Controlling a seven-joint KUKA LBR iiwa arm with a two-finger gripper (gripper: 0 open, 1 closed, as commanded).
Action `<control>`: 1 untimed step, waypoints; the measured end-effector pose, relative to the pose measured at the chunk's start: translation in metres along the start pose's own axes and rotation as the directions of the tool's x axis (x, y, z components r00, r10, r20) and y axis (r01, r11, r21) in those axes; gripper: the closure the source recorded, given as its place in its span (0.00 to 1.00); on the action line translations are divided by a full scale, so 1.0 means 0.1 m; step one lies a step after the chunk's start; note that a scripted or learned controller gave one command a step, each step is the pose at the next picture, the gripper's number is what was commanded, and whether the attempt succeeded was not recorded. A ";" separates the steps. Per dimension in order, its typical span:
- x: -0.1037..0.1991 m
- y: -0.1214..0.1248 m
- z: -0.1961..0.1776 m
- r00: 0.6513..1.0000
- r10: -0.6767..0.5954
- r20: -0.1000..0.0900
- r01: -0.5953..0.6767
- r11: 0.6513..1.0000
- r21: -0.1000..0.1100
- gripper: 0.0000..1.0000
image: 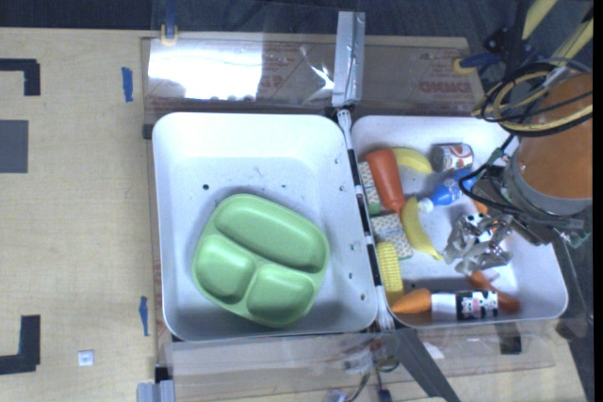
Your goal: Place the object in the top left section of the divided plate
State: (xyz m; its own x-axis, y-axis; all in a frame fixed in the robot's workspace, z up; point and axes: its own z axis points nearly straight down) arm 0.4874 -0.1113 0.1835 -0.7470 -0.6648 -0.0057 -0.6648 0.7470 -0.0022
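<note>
Green divided plate (261, 259) left bin, well apart from claw (479, 240); grip unclear.

Two white bins sit side by side on the wooden tabletop (75, 231). The right bin (546, 292) holds a jumble of toy food. An orange carrot (384, 179) lies along its left wall, with a yellow banana (412, 159) just beside it and a small can (452, 155) further right. Below the can is a blue-capped bottle (441, 196), then a second banana (420, 233). A corn cob (388, 265) lies against the divider. Along the near wall rest another carrot (411, 301) and a black-and-white tube (476, 304). A clear plastic sheet (245, 52) stands behind the left bin (179, 155). Blue tape (127, 83) and black corner marks (25, 75) dot the tabletop.
</note>
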 end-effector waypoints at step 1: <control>-0.27 -0.42 0.84 0.978 -0.211 0.001 0.211 0.978 0.002 1.00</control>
State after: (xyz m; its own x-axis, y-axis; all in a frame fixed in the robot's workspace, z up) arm 0.5357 -0.1248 0.0994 -0.5900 -0.8074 -0.0065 -0.8074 0.5900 -0.0056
